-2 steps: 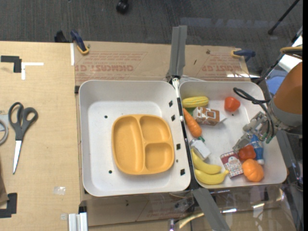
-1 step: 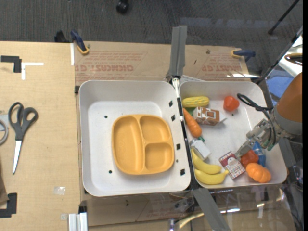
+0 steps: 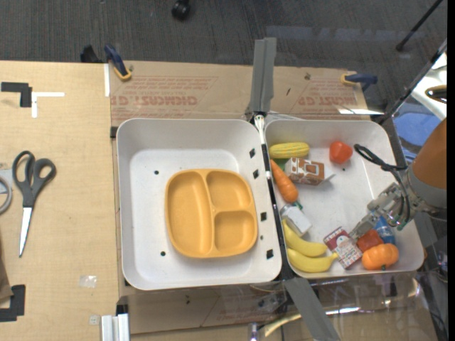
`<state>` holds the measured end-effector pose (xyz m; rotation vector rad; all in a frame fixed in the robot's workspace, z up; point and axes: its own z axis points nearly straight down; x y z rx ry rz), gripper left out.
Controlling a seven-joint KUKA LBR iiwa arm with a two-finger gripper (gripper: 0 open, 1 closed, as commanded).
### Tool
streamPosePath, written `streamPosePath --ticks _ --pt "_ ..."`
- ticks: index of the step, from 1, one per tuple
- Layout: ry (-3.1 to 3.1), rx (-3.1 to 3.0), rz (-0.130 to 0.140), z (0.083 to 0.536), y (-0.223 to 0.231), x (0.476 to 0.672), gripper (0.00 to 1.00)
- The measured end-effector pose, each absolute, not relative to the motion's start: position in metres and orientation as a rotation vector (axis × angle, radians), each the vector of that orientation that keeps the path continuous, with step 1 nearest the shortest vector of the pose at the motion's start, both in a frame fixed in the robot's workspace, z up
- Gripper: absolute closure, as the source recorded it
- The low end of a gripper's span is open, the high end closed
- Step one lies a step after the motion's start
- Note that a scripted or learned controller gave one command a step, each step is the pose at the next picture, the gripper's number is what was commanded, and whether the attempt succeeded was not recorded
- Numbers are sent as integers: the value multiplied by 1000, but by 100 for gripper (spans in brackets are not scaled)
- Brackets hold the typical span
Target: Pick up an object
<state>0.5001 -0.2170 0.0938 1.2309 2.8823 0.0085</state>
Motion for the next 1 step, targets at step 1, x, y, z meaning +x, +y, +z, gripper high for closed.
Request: streamPosePath --ticks 1 --pt "2881 1224 7 104 -217 502 100"
